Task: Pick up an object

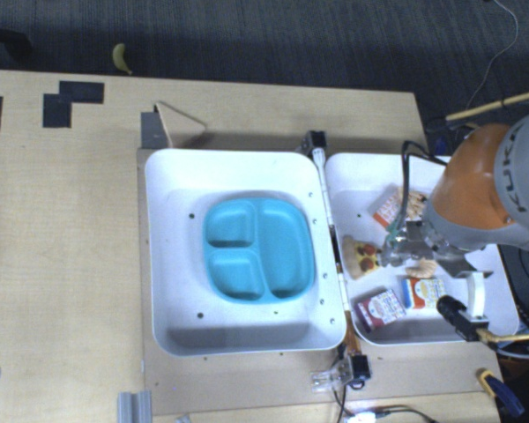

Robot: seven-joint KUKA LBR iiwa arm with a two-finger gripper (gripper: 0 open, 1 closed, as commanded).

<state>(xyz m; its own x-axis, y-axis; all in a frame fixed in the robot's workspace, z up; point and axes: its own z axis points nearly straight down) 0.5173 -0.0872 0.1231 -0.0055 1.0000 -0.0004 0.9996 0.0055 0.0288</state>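
My gripper (pixel 402 248) hangs low over the middle of the right bin (pixel 357 179), with the grey arm and its orange band reaching in from the right. Just left of it lies a small tan and red food piece (pixel 363 256). A red and white packet (pixel 389 208) and a tan item (pixel 415 204) lie behind it. Toward the front sit a dark red packet (pixel 381 308) and a small white carton with orange and blue print (pixel 420 291). The arm hides part of the bin beneath it.
The left bin (pixel 172 236) holds a blue divided plate (pixel 257 248). A raised ridge (pixel 328 227) separates the two bins. Black tape marks (pixel 70 100) lie on the bench at the far left.
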